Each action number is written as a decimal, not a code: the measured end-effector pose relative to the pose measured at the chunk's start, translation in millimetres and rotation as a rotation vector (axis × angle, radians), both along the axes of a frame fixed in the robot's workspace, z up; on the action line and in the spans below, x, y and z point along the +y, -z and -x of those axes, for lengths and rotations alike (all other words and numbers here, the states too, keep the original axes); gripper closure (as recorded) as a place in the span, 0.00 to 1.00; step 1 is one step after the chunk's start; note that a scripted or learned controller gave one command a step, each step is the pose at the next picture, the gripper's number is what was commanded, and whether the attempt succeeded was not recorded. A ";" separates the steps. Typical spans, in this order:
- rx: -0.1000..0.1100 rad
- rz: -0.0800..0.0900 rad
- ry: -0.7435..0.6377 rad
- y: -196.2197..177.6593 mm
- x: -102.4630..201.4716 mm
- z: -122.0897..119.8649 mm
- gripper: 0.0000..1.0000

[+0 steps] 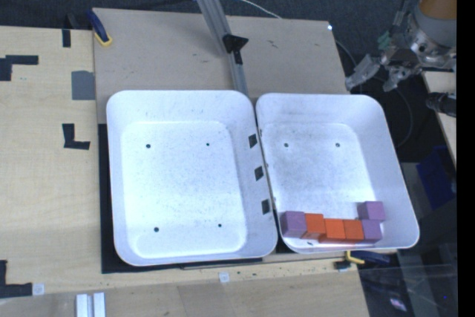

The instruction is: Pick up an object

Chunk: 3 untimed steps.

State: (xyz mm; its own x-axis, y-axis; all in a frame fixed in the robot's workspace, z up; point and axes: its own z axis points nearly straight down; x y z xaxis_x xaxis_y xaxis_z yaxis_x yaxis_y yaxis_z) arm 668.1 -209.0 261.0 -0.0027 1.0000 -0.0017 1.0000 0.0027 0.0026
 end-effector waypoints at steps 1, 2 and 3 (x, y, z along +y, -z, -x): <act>0.004 -0.002 0.004 -15.0 11.6 52.5 0.00; 0.004 -0.002 -0.001 -13.0 44.3 48.8 0.00; 0.003 0.002 0.003 8.9 7.4 8.6 0.00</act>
